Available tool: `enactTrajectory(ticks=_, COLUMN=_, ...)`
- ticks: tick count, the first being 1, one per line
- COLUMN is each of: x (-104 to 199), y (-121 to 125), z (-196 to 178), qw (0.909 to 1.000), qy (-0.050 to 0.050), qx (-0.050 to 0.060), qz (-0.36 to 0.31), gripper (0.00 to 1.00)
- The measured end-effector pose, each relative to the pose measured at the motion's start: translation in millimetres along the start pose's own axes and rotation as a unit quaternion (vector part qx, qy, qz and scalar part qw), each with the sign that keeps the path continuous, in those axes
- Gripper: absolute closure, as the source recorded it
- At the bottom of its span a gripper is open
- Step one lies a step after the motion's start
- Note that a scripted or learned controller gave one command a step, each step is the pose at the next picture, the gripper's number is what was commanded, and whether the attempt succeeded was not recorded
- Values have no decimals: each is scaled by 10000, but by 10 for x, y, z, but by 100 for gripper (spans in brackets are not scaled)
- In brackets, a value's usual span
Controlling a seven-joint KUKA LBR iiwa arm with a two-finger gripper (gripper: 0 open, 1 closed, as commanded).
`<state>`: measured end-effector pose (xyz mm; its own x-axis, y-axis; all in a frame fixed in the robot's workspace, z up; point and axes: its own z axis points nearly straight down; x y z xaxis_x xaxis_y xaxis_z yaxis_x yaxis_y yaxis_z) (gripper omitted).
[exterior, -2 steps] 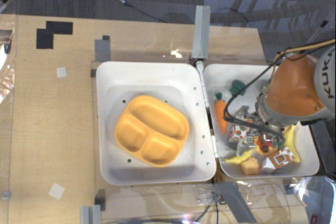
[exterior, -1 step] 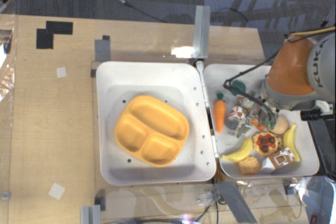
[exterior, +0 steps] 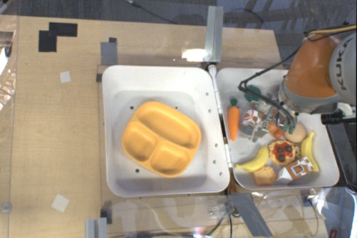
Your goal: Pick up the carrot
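I see small orange plastic carrot with green top (exterior: 234, 121) lying near right bin's left wall (exterior: 222, 120); end effector (exterior: 266, 120) beside it, finger state unreadable. Risk I judge: wall blocks grasp, carrot rolls.

carrot (exterior: 234, 121) at right bin's (exterior: 333, 175) left edge | end effector (exterior: 266, 122) beside it | yellow tray (exterior: 160, 137) in left bin (exterior: 111, 120)
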<state>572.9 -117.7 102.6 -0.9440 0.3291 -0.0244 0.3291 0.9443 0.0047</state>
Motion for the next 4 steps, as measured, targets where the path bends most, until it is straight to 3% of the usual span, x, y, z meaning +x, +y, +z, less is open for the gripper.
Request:
enactTrajectory(ticks=1, x=572, y=680, z=-872, qw=9971, qy=59, qx=-7, qz=760, gripper=100)
enactTrajectory(ticks=2, x=540, y=-5, z=-1633, qw=9990, qy=37, qx=16, qz=454, gripper=100)
enactTrajectory(ticks=3, x=983, y=312, z=-942, qw=9954, qy=106, qx=24, qz=947, gripper=100)
enactTrajectory(ticks=4, x=674, y=1011, z=-831, qw=9825, qy=94, qx=22, qz=1861, gripper=100)
